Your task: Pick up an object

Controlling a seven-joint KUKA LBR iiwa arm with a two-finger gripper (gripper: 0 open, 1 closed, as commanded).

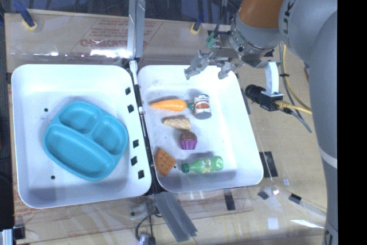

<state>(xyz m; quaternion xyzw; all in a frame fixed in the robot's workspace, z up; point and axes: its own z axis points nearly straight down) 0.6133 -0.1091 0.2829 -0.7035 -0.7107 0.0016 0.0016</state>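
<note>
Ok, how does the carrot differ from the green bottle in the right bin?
The carrot is orange and tapered; the green bottle is green with a rounded body. The carrot lies near the bin's middle, the green bottle near its front edge. Both lie on their sides in the right bin.

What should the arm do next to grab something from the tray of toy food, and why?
Probably lower toward the small can. The gripper hangs with open fingers above the right bin's far edge, holding nothing, and the can lies nearest, just below it, beside the carrot.
</note>
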